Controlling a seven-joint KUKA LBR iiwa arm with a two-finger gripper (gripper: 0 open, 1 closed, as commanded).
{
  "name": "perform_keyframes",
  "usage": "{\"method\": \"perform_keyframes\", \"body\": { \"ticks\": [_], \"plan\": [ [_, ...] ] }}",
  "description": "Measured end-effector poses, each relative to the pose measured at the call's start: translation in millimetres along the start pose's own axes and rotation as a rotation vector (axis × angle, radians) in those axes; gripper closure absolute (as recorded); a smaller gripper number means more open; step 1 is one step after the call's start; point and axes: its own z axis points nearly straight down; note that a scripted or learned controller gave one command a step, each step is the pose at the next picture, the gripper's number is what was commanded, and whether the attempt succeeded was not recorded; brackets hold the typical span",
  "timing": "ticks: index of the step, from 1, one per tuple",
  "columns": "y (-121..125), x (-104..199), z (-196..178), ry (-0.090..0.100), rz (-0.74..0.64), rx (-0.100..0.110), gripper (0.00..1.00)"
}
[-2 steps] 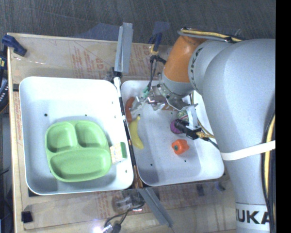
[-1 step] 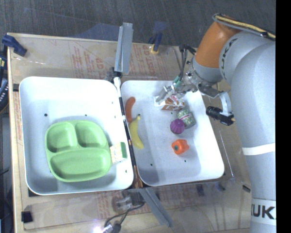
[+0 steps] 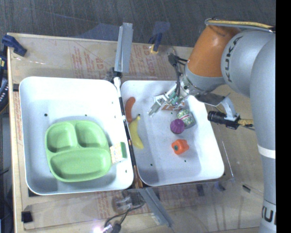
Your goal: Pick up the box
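Note:
A small box (image 3: pixel 184 116) with green, white and red print lies in the right bin (image 3: pixel 208 164), near its middle right. My gripper (image 3: pixel 155 106) hangs over the upper part of that bin, to the left of and slightly above the box. Its silver fingers (image 3: pixel 151 110) are spread open and point left, with nothing between the tips. A bit of coloured print shows under the gripper's body, and I cannot tell what it belongs to.
A purple round thing (image 3: pixel 177 126) touches the box from below. An orange piece (image 3: pixel 180 147), a banana (image 3: pixel 136 133) and a red sausage (image 3: pixel 129 108) also lie in the right bin. The left bin (image 3: pixel 29 96) holds a green divided plate (image 3: pixel 77 149), with a small green-white item (image 3: pixel 119 152) at its right edge.

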Motion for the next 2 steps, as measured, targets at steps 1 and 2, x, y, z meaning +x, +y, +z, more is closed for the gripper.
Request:
{"method": "perform_keyframes", "body": {
  "ticks": [1,2],
  "plan": [
    [4,-63,58,-0.005,0.184,-0.006,0.0],
    [6,-64,45,-0.01,0.177,-0.009,1.0]
  ]
}}
